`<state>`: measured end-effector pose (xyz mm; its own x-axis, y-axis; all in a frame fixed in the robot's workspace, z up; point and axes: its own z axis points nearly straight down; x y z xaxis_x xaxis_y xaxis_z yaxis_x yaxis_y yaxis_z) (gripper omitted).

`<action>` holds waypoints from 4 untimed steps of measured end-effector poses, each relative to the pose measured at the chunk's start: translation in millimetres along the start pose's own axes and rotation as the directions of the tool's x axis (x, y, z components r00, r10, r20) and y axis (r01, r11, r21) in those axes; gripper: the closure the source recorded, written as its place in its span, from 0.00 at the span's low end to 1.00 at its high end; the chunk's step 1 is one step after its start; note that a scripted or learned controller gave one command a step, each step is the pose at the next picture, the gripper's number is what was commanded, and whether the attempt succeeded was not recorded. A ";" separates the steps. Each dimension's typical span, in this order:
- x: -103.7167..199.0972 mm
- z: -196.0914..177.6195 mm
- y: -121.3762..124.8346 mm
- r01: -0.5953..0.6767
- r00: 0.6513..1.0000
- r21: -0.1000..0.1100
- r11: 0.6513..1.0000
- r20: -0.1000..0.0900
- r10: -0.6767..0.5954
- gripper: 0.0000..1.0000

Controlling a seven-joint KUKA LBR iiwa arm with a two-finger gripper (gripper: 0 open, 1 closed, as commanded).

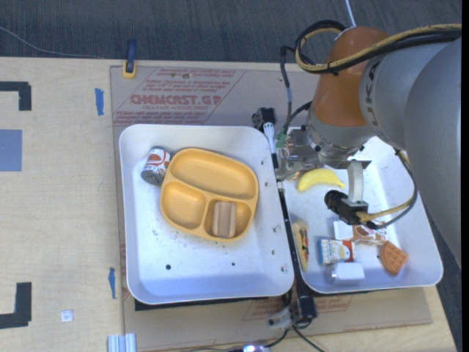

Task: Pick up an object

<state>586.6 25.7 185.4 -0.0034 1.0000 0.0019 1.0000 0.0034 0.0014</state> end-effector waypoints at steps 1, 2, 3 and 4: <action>-45.4 -5.8 -34.9 -0.004 1.000 0.003 1.000 0.002 0.004 1.00; -44.8 -5.8 -34.9 -0.003 1.000 0.004 1.000 0.001 0.003 0.00; -123.9 42.5 -5.6 -0.005 1.000 0.001 1.000 0.004 0.005 0.00; -118.5 90.1 -31.2 -0.003 1.000 0.000 1.000 0.002 0.003 0.00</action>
